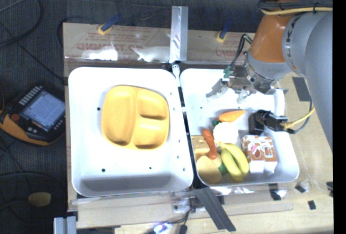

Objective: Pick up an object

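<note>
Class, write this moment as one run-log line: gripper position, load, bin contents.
gripper: over right bin, far end | load: none seen | right bin: banana, carrot, carton | left bin: yellow tray

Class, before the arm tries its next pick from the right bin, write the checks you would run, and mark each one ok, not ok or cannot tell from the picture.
1. Gripper over the right bin: ok.
2. Nothing between the fingers: ok, they are spread and bare.
3. Gripper directly above a target: not ok, it hangs over bare floor, up-left of the carrot.
4. Targets lie apart: not ok, banana, carton and the rest crowd together.
5. Height above the bin floor: cannot tell.
6. Yellow tray away from the gripper, in the left bin: ok.
</note>
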